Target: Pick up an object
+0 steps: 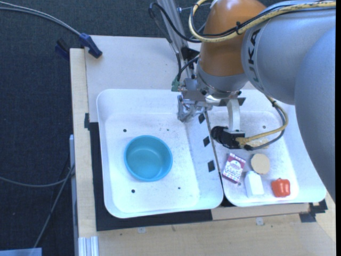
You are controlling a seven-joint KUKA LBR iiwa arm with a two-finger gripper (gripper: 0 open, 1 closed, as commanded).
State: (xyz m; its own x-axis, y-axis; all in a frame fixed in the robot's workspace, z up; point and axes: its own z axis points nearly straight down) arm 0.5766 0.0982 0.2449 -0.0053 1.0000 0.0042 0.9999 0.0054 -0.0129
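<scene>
A blue bowl (pixel 148 157) sits upright in the left bin (pixel 114 196). In the right bin (pixel 298 188), near its front, lie a pink and white packet (pixel 233 168), a round tan disc (pixel 260 164), a white block (pixel 254 185) and a red pepper (pixel 281 187). My gripper (pixel 186 111) hangs below the orange wrist band (pixel 226 31), over the back end of the ridge between the two bins. It is up and to the right of the bowl and well behind the small items. Nothing shows in its grasp.
The grey arm covers the upper right of the view and part of the right bin. A black plug on a yellow cable (pixel 226 136) hangs over the right bin. A blue clamp (pixel 90 44) sits at the bench's back left corner.
</scene>
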